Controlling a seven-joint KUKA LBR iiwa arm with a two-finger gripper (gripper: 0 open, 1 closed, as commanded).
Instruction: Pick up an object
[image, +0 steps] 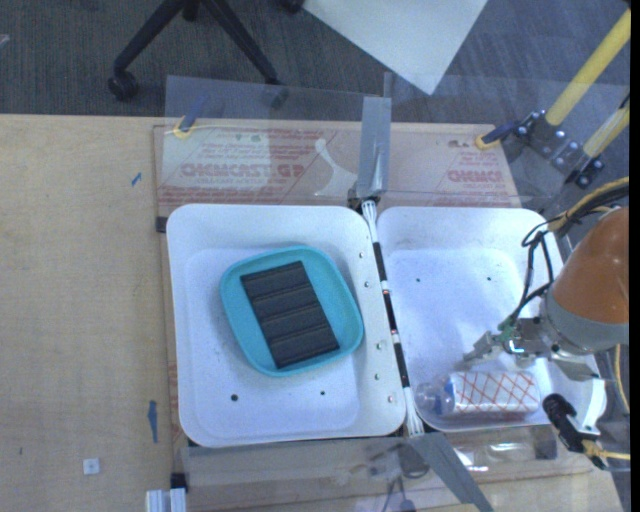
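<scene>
A clear plastic bottle (487, 393) with a red-and-white checked label lies on its side along the front wall of the right bin (450, 270), its cap end pointing left. My gripper (497, 347) hangs low in the right bin's near right part, just behind the bottle and over its middle. Nothing shows held in it. A teal plate (238, 300) lies in the left bin (200, 400), bearing a dark grey ridged block (290, 314).
The orange band of the arm (598, 280) and its looping black cables (535, 270) overhang the right bin's right wall. A grey divider strip (385, 310) runs between the bins. A clear panel (270, 170) lies behind them, and yellow bars (590, 70) stand at the far right.
</scene>
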